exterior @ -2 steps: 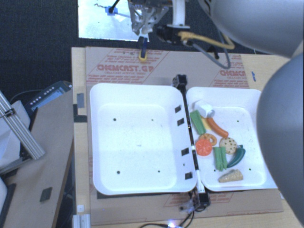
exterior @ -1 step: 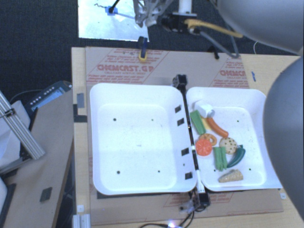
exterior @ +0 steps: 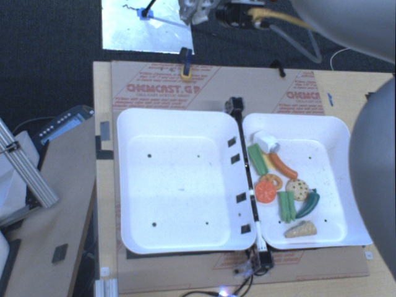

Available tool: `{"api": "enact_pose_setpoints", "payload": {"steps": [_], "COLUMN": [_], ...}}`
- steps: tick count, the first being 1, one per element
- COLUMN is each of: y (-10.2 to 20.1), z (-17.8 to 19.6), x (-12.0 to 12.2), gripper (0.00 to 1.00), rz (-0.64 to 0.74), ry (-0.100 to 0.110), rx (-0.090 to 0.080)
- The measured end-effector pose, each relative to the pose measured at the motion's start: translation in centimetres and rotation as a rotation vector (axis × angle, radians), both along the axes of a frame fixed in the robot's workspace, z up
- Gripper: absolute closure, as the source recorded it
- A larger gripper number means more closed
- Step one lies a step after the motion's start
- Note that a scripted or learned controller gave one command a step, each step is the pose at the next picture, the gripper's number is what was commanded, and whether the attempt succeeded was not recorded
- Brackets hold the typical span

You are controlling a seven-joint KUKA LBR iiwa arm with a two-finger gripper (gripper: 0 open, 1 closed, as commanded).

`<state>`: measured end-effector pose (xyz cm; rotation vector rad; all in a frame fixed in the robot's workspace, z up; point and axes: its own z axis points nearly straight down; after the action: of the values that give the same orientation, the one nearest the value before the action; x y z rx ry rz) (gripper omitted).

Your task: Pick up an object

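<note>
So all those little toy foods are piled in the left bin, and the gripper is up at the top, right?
Not quite: the toy foods lie in the right bin, as the camera view shows. The gripper is indeed up at the top.

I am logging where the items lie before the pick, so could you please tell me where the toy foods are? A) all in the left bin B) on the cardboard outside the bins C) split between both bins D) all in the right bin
D: the orange carrot, the red tomato slice, the green beans and the other toy foods all lie in the right bin.
</note>
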<state>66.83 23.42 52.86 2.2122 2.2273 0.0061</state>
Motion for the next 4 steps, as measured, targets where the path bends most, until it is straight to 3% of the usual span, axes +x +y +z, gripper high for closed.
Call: {"api": "enact_pose_setpoints", "payload": {"steps": [2,4], "y": [0.0,-0.1], "z": [0.7,0.6], "x": [-4.4,0.1], "gripper": [1.0,1.0], "rz": [0.0,-0.006], "ry": [0.004,0.0], "rx": [0.0,-0.002]}}
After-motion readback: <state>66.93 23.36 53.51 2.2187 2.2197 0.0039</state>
